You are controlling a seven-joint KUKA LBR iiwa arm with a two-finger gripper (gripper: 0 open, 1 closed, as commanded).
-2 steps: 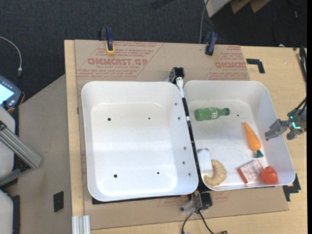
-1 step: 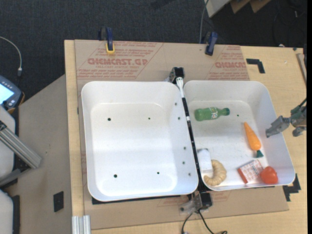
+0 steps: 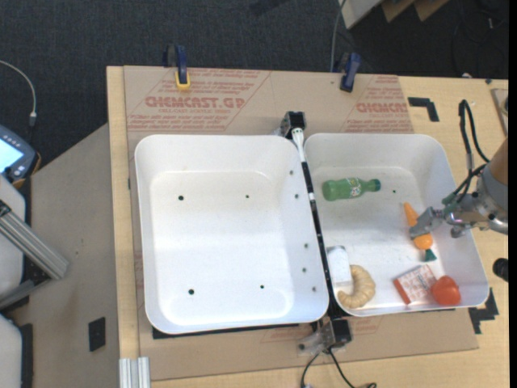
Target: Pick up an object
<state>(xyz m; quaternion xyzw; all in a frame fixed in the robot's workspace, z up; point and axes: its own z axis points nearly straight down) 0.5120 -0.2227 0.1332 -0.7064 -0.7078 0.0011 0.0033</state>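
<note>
My gripper (image 3: 446, 219) hangs over the right side of the right bin (image 3: 380, 148), reaching in from the right. Just left of it and below it lie small orange pieces (image 3: 421, 238), with a small teal bit (image 3: 430, 255) beside them. A green bottle (image 3: 349, 188) lies on its side at the back of this bin. Along the front sit a tan bread-like ring (image 3: 359, 288), a white object (image 3: 337, 263), a red-and-white packet (image 3: 414, 285) and a red round object (image 3: 446, 290). Nothing is visibly held.
The left bin (image 3: 153, 168) stands beside the right one, parted from it by a black-edged divider (image 3: 311, 208). Blue clamps (image 3: 349, 69) hold the brown board at the back. A cable (image 3: 468, 140) loops near the arm at the right.
</note>
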